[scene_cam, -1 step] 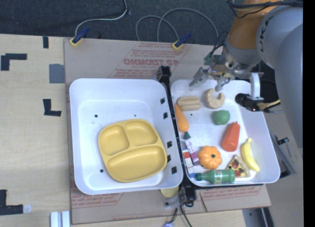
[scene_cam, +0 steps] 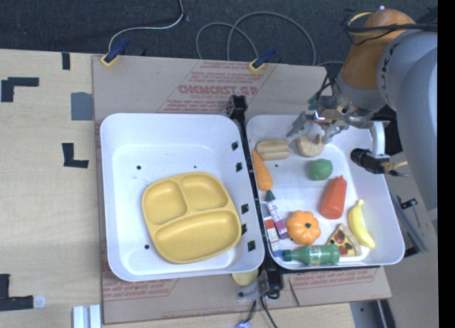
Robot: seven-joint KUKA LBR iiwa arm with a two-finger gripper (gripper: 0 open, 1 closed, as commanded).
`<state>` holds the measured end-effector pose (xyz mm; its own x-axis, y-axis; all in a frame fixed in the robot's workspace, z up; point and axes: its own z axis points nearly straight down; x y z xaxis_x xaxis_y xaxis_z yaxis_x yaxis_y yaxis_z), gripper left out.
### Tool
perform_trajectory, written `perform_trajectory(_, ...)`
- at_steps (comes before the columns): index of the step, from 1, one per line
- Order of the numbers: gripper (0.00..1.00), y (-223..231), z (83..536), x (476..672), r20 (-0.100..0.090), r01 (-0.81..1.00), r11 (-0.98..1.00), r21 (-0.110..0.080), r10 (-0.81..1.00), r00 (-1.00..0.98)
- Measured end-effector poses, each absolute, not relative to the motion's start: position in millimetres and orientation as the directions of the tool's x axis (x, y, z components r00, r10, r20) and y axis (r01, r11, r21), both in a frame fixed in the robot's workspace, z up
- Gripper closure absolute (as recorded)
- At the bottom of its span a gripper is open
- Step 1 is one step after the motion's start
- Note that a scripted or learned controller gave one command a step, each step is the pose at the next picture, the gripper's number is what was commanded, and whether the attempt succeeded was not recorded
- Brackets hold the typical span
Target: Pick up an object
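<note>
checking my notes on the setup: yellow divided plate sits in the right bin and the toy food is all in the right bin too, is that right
Not quite. The yellow divided plate lies in the left bin, not the right one; the camera view shows it there. The toy food, such as the pumpkin and banana, is indeed in the right bin.

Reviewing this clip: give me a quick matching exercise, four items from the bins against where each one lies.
Things:
1. yellow divided plate
2. banana
3. green bottle
4. pumpkin

Places:
A. along the right bin's near edge
B. in the left bin
C. by the right bin's right wall
D. just above the green bottle, left of the pizza slice

Pairs: 1-B, 2-C, 3-A, 4-D
</note>
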<state>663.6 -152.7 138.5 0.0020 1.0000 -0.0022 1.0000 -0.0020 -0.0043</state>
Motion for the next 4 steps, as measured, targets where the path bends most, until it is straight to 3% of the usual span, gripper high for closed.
perform_trajectory(1, 0.0, -203.1, 82.8, 627.4, -0.001, 1.0, -0.003, 0.001, 1.0, 0.003)
perform_trajectory(2, 1.0, -201.4, 97.7, 630.7, -0.005, 1.0, 0.001, 0.007, 1.0, -0.001)
perform_trajectory(3, 0.0, -201.3, 96.9, 630.4, -0.004, 1.0, 0.001, 0.006, 1.0, -0.001)
perform_trajectory(4, 0.0, -176.8, 87.4, 557.4, -0.005, 1.0, 0.0, 0.008, 1.0, 0.0)
